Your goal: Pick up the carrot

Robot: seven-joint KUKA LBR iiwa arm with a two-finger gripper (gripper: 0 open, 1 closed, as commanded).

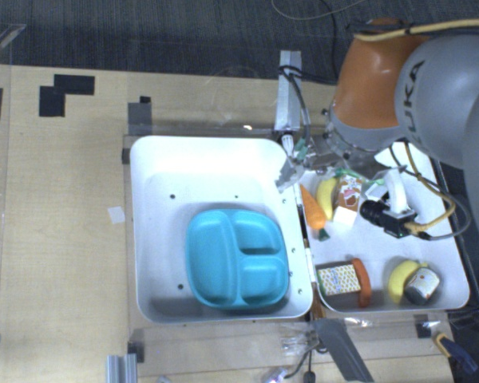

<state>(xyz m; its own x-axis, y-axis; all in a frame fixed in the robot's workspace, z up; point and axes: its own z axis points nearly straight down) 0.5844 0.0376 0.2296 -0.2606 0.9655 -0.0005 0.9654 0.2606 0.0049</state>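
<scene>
The carrot [311,208] is orange with a green end. It lies along the left wall of the right bin [455,294], pointing up and away, with a yellow banana [327,198] against its right side. My gripper [290,172] hangs low at the far end of the divide between the two bins, just above and left of the carrot's narrow tip. The grey arm with its orange band [371,82] covers the far part of the right bin. Nothing shows held in the gripper.
The left bin [156,214] holds a blue divided plate [238,255]. The right bin also holds a small red-and-white carton [350,191], a white block [345,218], a checkered box [339,279], a lemon [401,278] and a grey ball [423,284]. Cables trail by the wrist.
</scene>
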